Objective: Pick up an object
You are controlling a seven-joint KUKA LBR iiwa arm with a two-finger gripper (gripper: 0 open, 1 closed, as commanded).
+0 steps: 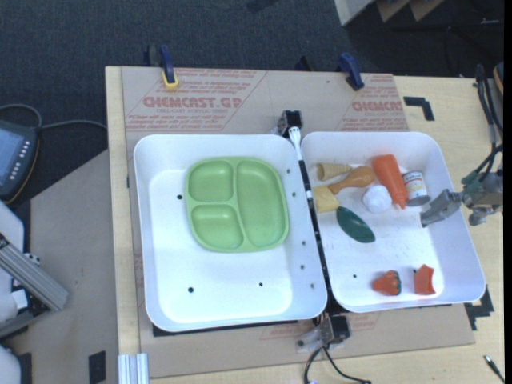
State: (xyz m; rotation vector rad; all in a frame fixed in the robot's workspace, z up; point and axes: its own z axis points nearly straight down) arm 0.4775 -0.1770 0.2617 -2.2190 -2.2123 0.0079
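The right bin (456, 256) holds several small objects. An orange carrot-shaped piece (390, 178) lies at the back beside a white ball (376, 199) and a small labelled can (414, 186). A tan piece (342, 174) and a yellow block (324, 199) sit near the bin's left wall, with a dark green oval (355, 224) just in front of them. A red strawberry-like piece (386, 282) and a red-orange block (424, 279) lie at the front. My gripper (438, 210) comes in over the bin's right side, just right of the can, with nothing visibly held.
The left bin (160, 278) holds a green divided plate (238, 204). A black divider strip (308, 206) runs between the bins. Blue clamps (167, 64) (350, 69) hold the board at the back edge. Cables hang at the right (490, 94).
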